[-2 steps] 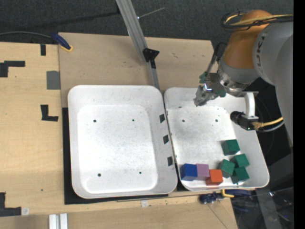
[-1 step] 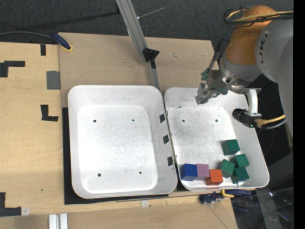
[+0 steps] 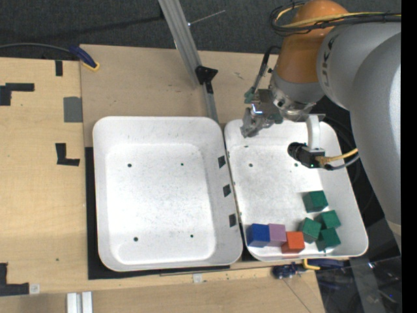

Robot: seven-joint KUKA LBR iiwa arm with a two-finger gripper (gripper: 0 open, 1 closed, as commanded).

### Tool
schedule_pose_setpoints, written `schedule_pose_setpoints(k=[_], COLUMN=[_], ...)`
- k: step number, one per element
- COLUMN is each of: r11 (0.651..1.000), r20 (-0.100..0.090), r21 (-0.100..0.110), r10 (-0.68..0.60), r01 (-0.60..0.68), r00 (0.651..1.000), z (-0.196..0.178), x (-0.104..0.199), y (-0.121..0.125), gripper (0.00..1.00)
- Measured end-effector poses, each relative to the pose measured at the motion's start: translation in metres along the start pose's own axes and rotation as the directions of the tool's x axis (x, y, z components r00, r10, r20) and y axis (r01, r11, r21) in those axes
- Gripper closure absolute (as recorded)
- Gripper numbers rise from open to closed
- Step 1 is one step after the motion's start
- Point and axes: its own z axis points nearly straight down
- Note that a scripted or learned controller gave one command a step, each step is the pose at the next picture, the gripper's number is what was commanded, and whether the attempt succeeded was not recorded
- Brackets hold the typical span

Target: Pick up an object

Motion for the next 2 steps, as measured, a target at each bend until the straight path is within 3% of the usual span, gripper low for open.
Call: schedule_pose_setpoints(k=[2], r11=[1.000], r20=[0.000], r21=[0.000], r10=[0.001], r01=[-0.001], r00=[1.000], z=[-0.015], x=[0.106], y=[0.010], gripper=[1.00])
